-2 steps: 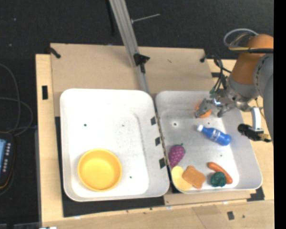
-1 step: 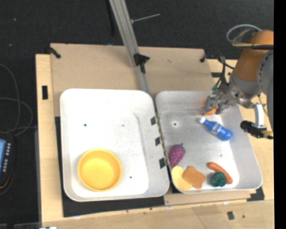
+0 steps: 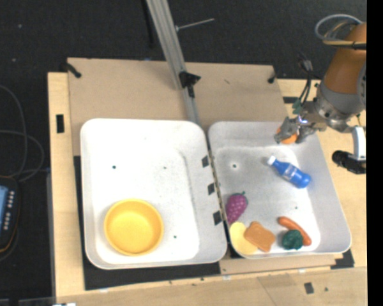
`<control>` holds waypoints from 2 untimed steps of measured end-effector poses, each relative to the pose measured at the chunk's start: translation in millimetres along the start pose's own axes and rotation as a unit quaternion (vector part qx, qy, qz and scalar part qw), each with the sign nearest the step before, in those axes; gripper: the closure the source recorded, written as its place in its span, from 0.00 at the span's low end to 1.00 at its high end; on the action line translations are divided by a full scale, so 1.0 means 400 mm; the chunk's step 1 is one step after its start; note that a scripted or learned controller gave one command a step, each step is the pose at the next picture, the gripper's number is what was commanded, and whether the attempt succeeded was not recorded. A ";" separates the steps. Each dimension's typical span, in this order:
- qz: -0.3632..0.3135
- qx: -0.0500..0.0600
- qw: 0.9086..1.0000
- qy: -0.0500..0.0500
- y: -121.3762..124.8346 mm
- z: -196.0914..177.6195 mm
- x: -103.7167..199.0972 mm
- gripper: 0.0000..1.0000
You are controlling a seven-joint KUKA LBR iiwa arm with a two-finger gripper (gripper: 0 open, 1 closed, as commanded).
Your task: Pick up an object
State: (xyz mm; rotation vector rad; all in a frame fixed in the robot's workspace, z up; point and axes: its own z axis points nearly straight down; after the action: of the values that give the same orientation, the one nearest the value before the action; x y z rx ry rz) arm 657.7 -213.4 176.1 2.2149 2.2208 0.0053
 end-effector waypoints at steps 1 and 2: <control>-0.001 -0.001 1.000 -0.001 0.016 -0.117 0.006 1.00; -0.001 0.001 1.000 0.000 0.018 -0.166 0.003 1.00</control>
State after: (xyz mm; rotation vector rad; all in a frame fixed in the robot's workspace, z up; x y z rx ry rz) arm 664.5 -212.0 242.5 2.2128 2.2252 0.0028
